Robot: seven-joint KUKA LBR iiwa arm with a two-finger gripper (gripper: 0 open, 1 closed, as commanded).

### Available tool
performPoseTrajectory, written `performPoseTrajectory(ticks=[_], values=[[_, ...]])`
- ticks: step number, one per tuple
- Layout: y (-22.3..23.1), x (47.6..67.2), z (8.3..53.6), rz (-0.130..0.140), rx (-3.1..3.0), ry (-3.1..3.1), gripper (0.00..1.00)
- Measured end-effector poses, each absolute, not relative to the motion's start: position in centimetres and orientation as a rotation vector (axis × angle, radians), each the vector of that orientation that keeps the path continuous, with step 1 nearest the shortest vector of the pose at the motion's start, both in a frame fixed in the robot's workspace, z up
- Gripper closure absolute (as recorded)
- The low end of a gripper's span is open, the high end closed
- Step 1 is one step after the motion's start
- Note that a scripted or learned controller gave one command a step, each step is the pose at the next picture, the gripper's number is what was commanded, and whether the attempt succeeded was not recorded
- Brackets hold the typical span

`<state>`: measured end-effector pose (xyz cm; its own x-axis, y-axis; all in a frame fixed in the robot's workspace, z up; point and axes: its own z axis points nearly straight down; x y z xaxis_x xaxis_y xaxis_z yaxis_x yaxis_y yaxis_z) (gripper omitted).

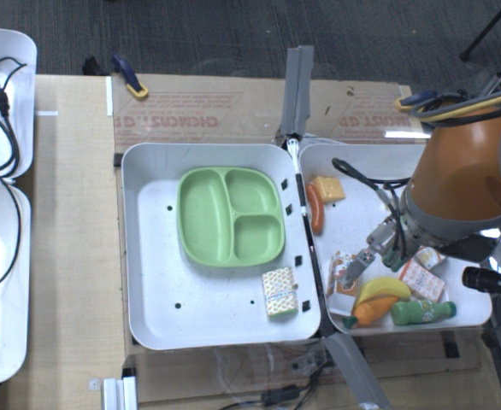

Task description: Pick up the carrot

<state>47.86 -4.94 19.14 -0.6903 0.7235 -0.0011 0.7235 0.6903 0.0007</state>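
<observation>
- arm [460, 173], grey w/ orange band, reached in from the right over the right bin [366, 156], covering much of that bin's right side.
- gripper [363, 267] hung low over the middle of the right bin, angled toward its near-left part. fingers looked slightly apart; nothing seen between them. tips were just above a red-and-white packet [344, 273].
- carrot [374, 311] lay in the right bin near the near edge, left of centre, orange, on its side. not gripped. it sat just beside and under the banana [382, 290], touching or nearly so; cannot tell which.
- green bottle [423, 312] lay on its side at the near edge, just right of the carrot, cap end toward the right wall.
- white-and-red carton [421, 278] sat just behind the bottle, partly under the arm.
- sausage-like red item [316, 207] lay along the right bin's left wall, w/ a yellow cheese wedge [328, 189] just beside it toward the far-left corner.
- left bin [148, 254] held a green divided plate [231, 215] in its far-centre part, 3 compartments, nothing in them.
- small patterned box [280, 292] stood near the left bin's near-right corner, apart from the plate.
- black cable [362, 176] ran across the right bin's far part toward the arm.
</observation>
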Motion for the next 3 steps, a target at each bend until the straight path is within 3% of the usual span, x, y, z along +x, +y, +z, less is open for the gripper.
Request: performPoseTrajectory(ticks=[1,2,3], values=[[-9.3,48.2,10.7,0.013,1.183,2.903,0.00],[-14.6,54.0,10.5,0.016,1.043,2.945,0.00],[-15.8,48.4,9.3,0.001,0.787,3.037,0.00]])
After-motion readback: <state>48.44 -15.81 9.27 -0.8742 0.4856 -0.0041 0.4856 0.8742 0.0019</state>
